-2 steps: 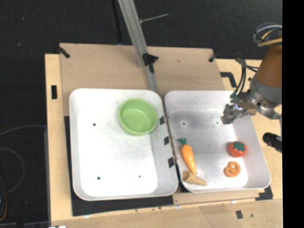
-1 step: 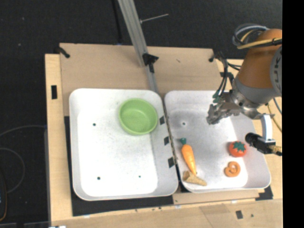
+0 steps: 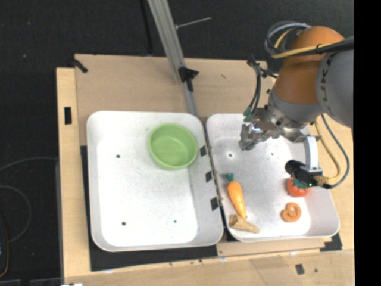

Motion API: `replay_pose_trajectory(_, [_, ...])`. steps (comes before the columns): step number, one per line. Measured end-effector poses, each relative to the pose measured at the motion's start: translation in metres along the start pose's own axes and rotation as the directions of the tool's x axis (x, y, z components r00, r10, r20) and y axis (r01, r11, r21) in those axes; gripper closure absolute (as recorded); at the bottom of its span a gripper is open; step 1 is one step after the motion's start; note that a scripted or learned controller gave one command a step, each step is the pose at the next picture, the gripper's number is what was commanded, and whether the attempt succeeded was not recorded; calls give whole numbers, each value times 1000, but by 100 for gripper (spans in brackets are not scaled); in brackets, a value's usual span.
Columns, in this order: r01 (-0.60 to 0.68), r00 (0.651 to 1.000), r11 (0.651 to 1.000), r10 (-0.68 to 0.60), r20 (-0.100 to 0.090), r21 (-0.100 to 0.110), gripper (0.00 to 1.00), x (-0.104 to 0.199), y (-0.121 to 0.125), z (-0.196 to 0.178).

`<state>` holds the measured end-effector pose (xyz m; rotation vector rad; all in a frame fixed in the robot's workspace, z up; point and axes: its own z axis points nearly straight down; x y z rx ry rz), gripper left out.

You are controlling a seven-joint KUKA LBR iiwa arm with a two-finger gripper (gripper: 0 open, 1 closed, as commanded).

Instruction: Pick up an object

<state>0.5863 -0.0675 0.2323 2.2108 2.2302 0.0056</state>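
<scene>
— Nearest the camera lay the little tan piece [image 3: 243, 223], right against the front wall of the right bin [image 3: 271, 234], touching the carrot's tip. Why was everything bunched down there?

— My guess was that loose things slid or were dropped toward the front. The carrot [image 3: 236, 198] lay lengthwise beside the divider, green stub pointing away from the camera. A small orange ring [image 3: 291, 212] sat near the front right corner, and a red tomato-like piece [image 3: 297, 186] with a green top lay just behind it, close to a black fitting on the arm's cabling.

— And the left bin [image 3: 107, 177]?

— It held a green bowl [image 3: 173, 146], upright, toward its back right corner, well apart from the rest.

— Where was the arm?

— It reached in from the right, orange band high over the bench, wrist bent downward. The gripper [image 3: 250, 137] hung over the back left part of the right bin, above bare floor, well apart from the carrot.

— Were the fingers clenched on anything?

— I couldn't tell; they were too dark and small. Nothing appeared beneath them, so I judged no object picked up yet, with the carrot the closest candidate.
</scene>
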Motion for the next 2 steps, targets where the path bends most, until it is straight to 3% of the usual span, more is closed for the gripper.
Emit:
replay_pose_trajectory(1, [0, 1000, 1000, 0, -1, -1, 100, 59, 0, -10])
replay_pose_trajectory(2, [0, 1000, 1000, 0, 0, 2, 100, 111, 14, -9])
